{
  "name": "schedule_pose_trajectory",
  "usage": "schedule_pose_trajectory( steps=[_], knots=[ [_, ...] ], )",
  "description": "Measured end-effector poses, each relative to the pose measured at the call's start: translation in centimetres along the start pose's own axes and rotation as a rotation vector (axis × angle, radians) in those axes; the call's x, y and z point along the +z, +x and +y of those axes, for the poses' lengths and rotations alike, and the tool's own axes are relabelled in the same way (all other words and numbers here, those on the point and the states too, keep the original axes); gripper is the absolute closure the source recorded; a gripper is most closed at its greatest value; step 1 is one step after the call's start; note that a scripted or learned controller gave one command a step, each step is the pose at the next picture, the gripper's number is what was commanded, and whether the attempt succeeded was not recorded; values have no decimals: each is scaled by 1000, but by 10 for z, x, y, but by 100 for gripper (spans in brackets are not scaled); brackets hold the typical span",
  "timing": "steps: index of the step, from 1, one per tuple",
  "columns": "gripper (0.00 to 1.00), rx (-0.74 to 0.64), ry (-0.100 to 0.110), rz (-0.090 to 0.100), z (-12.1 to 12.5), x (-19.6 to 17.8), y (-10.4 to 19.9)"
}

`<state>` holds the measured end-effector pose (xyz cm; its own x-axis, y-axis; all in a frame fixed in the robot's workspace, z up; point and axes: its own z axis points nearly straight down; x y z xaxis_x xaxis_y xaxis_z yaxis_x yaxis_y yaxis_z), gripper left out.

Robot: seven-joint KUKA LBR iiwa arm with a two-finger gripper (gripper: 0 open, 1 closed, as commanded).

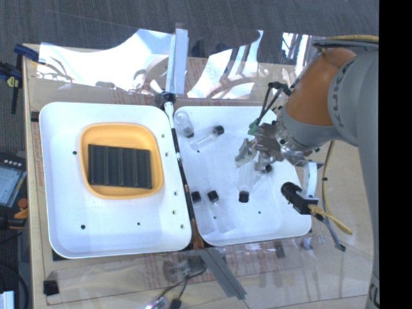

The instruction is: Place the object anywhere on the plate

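Hand [257, 161] over rt bin [283, 221], near capped vials [243, 192]

- Two shallow white bins sit side by side on the bench: the left bin [61, 205] and the right bin [273, 227].
- A black divider strip [181, 172] runs between them.
- Crinkled reflective foil [145, 53] lies along the bench's far edge.
- A grey upright post [177, 60] rises behind the gap between the bins.
- A small screen device [9, 182] sits at the left edge.
- A metal bracket [219, 272] lies in front of the bins.
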<state>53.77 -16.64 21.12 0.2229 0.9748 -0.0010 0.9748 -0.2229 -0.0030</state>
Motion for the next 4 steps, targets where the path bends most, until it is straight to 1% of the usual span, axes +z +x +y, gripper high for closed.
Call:
schedule_pose_trajectory(
  steps=[1,2,3,4],
  knots=[
    [100,-201,-1,1,60,-5,31],
    [100,-306,2,1,44,11,64],
    [100,-576,-2,0,54,19,109],
    [100,-795,-4,-1,71,19,137]
  ],
)
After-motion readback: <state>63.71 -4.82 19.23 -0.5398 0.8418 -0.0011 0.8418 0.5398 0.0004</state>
